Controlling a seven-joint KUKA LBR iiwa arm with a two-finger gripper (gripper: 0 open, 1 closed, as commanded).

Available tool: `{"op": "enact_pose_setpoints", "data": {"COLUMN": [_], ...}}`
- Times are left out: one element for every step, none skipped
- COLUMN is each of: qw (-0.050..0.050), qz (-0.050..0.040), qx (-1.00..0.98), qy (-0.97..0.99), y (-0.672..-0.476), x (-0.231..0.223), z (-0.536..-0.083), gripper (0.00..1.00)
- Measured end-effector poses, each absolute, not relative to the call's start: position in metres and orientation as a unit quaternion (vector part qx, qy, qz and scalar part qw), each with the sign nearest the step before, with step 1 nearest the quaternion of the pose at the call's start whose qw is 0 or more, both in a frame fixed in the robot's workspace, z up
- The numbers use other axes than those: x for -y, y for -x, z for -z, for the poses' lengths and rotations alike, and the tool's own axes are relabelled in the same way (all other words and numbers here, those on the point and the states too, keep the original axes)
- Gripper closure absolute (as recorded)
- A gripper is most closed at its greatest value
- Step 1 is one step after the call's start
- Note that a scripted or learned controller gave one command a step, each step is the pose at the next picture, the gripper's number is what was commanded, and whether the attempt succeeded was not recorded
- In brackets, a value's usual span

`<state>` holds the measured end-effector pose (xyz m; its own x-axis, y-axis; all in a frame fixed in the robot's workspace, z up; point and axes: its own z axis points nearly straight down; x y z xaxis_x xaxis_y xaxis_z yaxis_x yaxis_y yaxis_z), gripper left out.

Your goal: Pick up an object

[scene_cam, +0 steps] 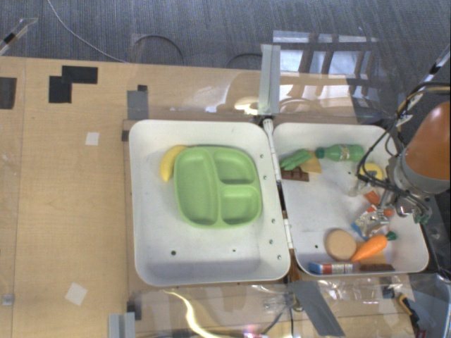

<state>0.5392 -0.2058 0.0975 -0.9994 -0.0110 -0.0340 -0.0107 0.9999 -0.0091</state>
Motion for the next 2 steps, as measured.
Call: {"op": "enact_pose_setpoints", "data": {"qw": [0.009,0.009], "qz": [0.0031,0.0029], "qx": [-1.0,-0.999], "qy": [0.011,0.034], "y": [-0.552,-0.497], "x": [0.207,0.207], "z": [-0.097,-0.091], "gripper": [0.0,0.0]}}
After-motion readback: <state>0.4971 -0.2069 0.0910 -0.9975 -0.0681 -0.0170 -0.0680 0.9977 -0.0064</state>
